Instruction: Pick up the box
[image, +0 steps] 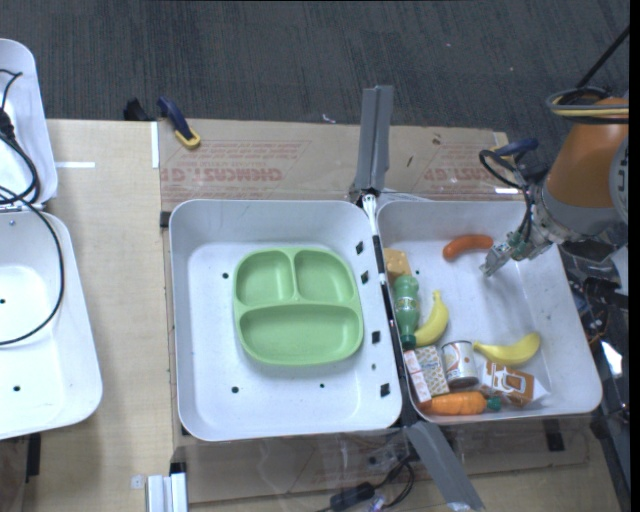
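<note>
The small red-and-white printed carton box (425, 374) lies flat near the front edge of the right white bin (560, 320), close to its left wall; its printing is too small to read. Just beside it on the right stands a small metal can (460, 362) with a pale label, also illegible. Along the front of both lies an orange carrot (457, 403). To the right of the can sits a second small carton, orange-brown and white (508, 383), and above that a yellow banana (510, 349). Another yellow banana (433, 320) lies above the box, next to a green plastic bottle (405, 305) that rests along the bin's left wall. A tan block, like a sponge or a bread piece (398, 264), lies at the top of the bottle. Farther back is an orange-red sausage-shaped toy (467, 245).

The gripper (497, 262) hangs low over the back right part of this bin, just right of the sausage toy and well apart from the box. Its fingertips look close together with nothing between them.

The left white bin (195, 330) holds a light green divided plastic plate (297, 305) with three compartments. Behind the bins, a flat cardboard sheet (260, 155) on the worktop (110, 180) bears red upside-down lettering, which seems to read "CHEMCO". A blue-and-yellow clamp (178, 122) sits at its back left corner.
</note>
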